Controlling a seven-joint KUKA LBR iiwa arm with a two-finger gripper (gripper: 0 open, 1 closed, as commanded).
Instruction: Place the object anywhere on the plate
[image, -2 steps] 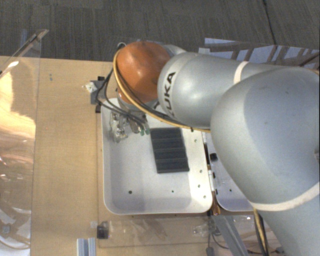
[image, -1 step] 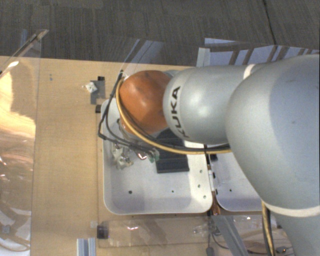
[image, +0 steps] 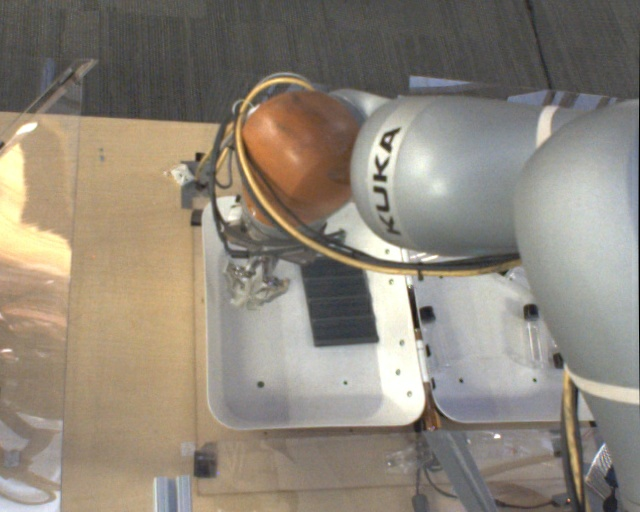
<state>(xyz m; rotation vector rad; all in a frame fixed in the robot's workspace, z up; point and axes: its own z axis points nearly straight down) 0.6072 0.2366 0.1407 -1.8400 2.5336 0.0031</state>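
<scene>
The word "KUKA" is read in dark capitals, running sideways, on the grey arm (image: 450, 180), just beside the orange band (image: 295, 150) that is seen above the wrist. No other writing can be made out. The arm is seen reaching in from the right across the top of both white bins, and a yellowish cable (image: 300, 235) is looped around the orange band and trailed back along the arm's underside. The gripper (image: 252, 280) is seen below the wrist, over the upper left part of the left bin (image: 300, 400), close to that bin's left wall; it appears as a tangle of pale, translucent and metallic parts, and whether its claw is wide, narrow or closed on anything cannot be told. A dark, ribbed, roughly rectangular object (image: 340, 300) is seen lying flat on the floor of the left bin, just to the right of the gripper and apart from it, its upper edge hidden under the arm. Its surface is marked by parallel ridges running crosswise. The right bin (image: 480, 390) is largely covered by the arm. Both bins are set on a light wooden bench (image: 130, 300).
</scene>
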